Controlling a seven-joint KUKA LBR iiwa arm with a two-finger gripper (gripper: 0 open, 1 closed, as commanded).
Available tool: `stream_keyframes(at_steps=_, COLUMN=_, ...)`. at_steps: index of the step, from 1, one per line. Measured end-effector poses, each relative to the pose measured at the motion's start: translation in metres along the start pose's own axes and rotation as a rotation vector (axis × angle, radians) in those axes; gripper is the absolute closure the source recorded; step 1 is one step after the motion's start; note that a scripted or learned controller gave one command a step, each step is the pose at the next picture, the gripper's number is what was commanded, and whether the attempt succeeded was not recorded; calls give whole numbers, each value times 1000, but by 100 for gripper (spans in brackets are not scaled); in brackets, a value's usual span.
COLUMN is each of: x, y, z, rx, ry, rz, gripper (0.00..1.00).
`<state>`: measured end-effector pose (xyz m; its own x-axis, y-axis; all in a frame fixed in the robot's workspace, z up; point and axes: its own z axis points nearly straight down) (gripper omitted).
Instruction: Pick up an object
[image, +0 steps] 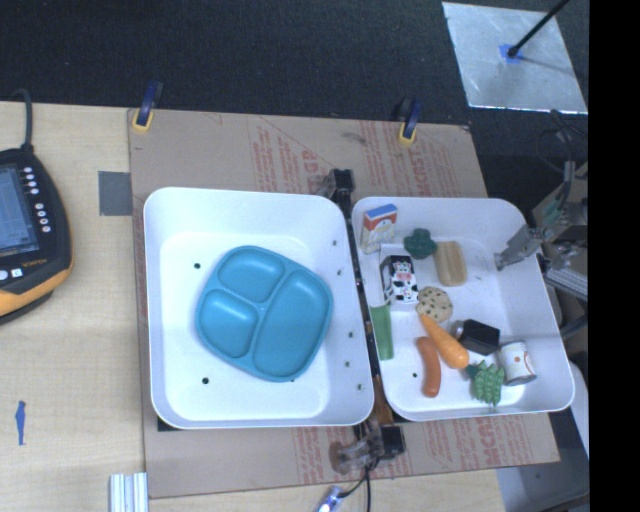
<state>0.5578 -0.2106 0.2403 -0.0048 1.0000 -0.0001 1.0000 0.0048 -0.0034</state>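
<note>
The right bin (545, 300) holds several toy foods. Among them are a small red and blue carton (378, 222), a dark green piece (420, 242), a tan cracker (452, 263), a cow-patterned carton (400, 280) and a cookie (434, 300). Nearer the front lie a green stick (382, 332), a carrot (445, 343), an orange sausage (430, 368), a black block (480, 335), a white can (515, 362) and a green broccoli (488, 383). My gripper (517, 249) hangs over the bin's right rim, apart from all the toys, with nothing seen in it.
The left bin (170, 300) bears a blue divided plate (264, 312). A black and orange pendant (25, 235) lies at the bench's left edge. Clamps (146, 106) pin the cardboard sheet at the back.
</note>
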Motion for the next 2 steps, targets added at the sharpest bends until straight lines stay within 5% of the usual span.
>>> stream_keyframes(at_steps=1, x=59, y=53, z=130, rx=0, ry=0, rz=0, gripper=0)
stream_keyframes(at_steps=2, x=94, y=18, z=136, rx=-16, ry=-7, rz=5, gripper=0)
